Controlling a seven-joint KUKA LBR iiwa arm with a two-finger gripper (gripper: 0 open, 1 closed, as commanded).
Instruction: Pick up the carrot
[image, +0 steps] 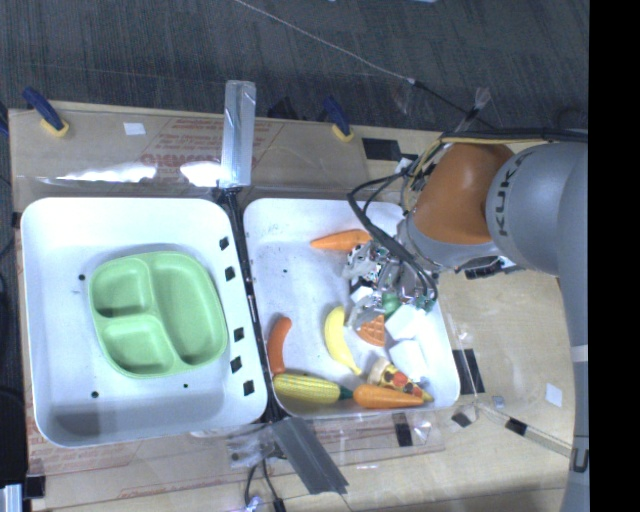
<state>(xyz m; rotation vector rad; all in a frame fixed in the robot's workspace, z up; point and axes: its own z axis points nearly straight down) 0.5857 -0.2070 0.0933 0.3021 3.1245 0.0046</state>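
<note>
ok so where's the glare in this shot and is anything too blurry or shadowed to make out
In the camera view, glare whitens the plastic sheet above the left bin; a soft shadow sits in that bin's lower-left corner; the tool is a blurred tangle of parts and wires, so its state is unreadable; the carrot and green tray read clearly.

Single fixed overhead cam, slanted.
Looks down on the bench (120, 135); both white bins in frame, left bin (50, 330) beside right bin (290, 225), moderately close.
</note>
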